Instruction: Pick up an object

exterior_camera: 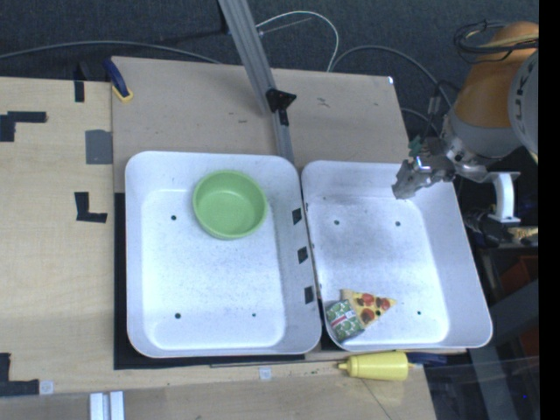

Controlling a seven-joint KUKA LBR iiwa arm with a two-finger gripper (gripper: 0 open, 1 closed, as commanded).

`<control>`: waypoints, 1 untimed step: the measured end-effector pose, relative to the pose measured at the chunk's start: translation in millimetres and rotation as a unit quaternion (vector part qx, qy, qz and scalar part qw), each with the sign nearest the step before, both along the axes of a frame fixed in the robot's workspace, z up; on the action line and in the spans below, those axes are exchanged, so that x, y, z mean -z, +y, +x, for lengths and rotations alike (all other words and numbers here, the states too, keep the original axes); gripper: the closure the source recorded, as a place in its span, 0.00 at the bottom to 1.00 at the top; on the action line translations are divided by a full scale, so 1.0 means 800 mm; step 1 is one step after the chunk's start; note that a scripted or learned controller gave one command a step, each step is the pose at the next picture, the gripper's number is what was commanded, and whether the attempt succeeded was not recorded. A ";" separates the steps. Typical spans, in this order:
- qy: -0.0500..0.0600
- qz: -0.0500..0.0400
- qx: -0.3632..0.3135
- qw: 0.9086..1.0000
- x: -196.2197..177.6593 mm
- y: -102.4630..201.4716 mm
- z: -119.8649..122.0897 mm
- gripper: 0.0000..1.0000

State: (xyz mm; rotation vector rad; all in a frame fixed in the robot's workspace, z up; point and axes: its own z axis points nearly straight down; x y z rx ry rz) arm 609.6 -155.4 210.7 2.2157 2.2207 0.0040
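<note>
Camera view, looking down at a slant on a worktop point(201, 103) bearing two shallow white bins side by side. Left bin point(149, 322): a green bowl point(229, 204), upright, toward the far side. Right bin point(455, 296): a small pizza-slice toy point(367, 304) lying beside a crumpled printed packet point(343, 318) near the front left corner. Just outside the front rim, a yellow bottle point(379, 366) on its side. Gripper point(409, 182) poised over the far right corner of the right bin, well apart from every object; jaws too small and blurred to judge, nothing visibly pinched. Judged from this: pick not yet done, with reaching, closing and lifting all left.
</note>
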 end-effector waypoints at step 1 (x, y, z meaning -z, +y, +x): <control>0.001 0.000 0.000 1.000 -0.049 0.001 0.001 1.00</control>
